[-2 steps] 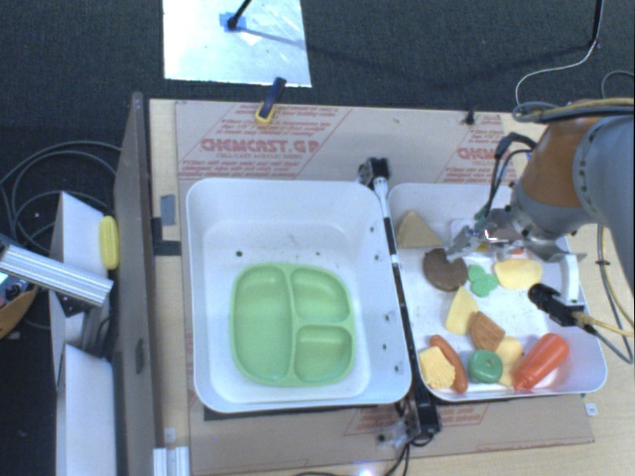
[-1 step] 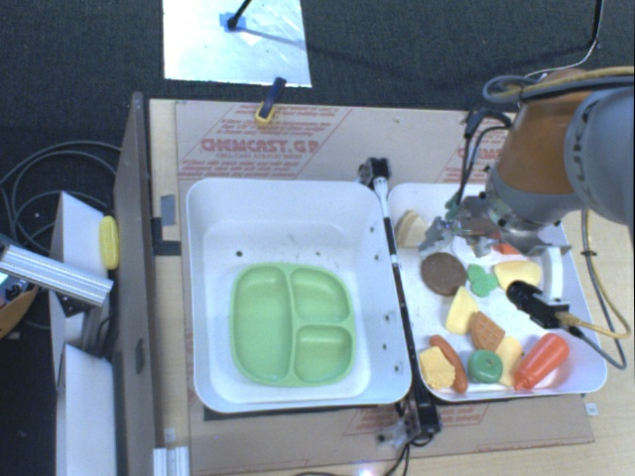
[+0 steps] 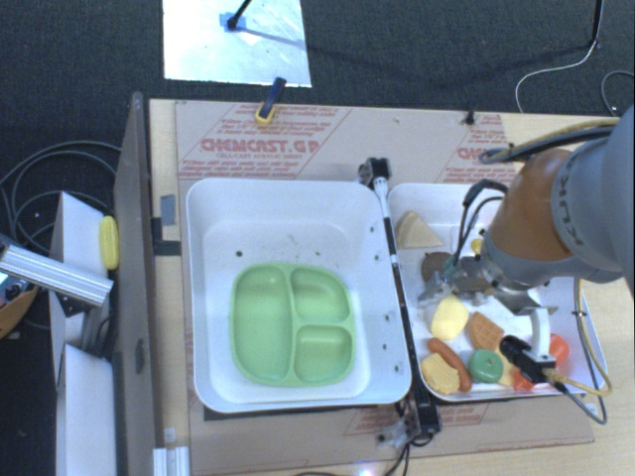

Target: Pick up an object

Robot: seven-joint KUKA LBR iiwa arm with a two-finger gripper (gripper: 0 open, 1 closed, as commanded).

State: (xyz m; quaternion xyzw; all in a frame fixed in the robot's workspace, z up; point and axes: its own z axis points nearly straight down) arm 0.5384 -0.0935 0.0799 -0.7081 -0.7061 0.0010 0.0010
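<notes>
**Over the right bin, an arm screens its own claw**

Just beyond the yellow lump (image 3: 449,317), on its far side, the claw (image 3: 444,285) hangs low in the right bin (image 3: 437,201). The grey arm (image 3: 556,216) and its orange band overshadow it so heavily that nobody could say whether it stands wide or narrow, or whether it holds anything. A dull brown piece (image 3: 435,263) lies a little farther from the lump, against the claw's left edge, with part of its outline lost under the metal. Farther still, toward the bin's far left corner, a tan wedge (image 3: 418,232) lies in the open.

Just right of the lump sits an orange-brown slab (image 3: 485,331). On the lump's near side a reddish sausage (image 3: 451,355), a green disc (image 3: 485,366) and a pale tan piece (image 3: 440,377) crowd together. Well to the lump's right, a red-orange piece (image 3: 560,347) shows as a sliver, the rest hidden behind robot hardware. The arm covers most of the bin right of the lump and is itself cut off at the picture's edge. Left of the lump, in the left bin (image 3: 288,206), a green divided tray (image 3: 293,323) lies in full view.
</notes>
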